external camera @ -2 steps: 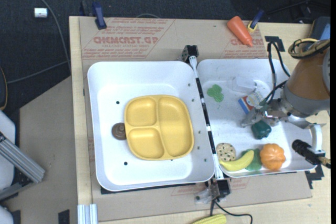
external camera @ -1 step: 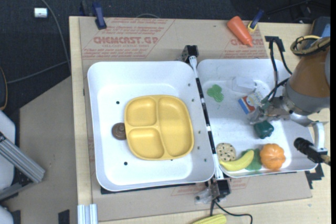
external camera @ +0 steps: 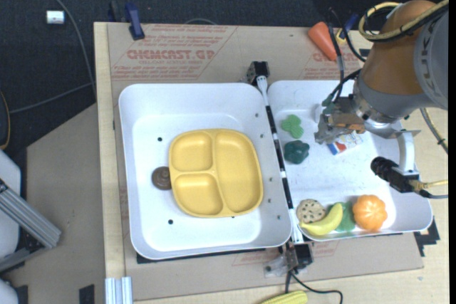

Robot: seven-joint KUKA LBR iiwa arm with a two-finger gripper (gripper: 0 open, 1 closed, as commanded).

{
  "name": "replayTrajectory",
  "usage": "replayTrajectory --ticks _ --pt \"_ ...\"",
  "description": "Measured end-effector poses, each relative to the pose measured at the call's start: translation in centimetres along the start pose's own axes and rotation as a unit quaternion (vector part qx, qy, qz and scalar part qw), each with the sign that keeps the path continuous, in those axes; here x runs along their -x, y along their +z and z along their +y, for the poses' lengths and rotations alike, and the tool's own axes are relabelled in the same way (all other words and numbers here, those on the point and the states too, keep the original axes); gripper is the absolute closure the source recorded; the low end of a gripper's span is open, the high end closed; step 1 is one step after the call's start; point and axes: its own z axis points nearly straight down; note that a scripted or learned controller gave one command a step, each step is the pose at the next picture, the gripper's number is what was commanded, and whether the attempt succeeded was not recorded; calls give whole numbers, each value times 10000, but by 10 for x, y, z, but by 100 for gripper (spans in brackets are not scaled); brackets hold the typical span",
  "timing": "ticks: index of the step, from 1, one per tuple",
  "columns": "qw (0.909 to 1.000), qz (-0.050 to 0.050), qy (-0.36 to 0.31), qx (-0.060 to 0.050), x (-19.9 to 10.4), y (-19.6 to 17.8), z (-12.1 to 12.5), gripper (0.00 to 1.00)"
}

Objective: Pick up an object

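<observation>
The right bin (external camera: 399, 221) holds several small items: a light green piece (external camera: 292, 126), a dark green piece (external camera: 296, 151), a cookie (external camera: 310, 210), a yellow banana (external camera: 325, 220), an orange (external camera: 369, 212) and a red, white and blue packet (external camera: 345, 144). My gripper (external camera: 333, 130) hangs low over the upper part of that bin, right above the packet and just right of the green pieces. Nothing shows between its fingers. The left bin (external camera: 142, 117) holds a yellow divided plate (external camera: 214, 172) with a brown round item (external camera: 162, 178) at its left edge.
A black clamp (external camera: 257, 71) sits at the top of the seam between the bins. An orange object (external camera: 323, 39) and a blue clip (external camera: 133, 21) lie on the cardboard bench behind the bins. A black part (external camera: 390, 174) of the arm hangs over the right bin.
</observation>
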Motion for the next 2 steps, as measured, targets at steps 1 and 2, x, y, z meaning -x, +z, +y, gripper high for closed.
replayTrajectory --ticks 1,2 --pt "10000 -10 13 -6 33 100 30 100" --pt "10000 -6 12 -21 61 100 11 100"
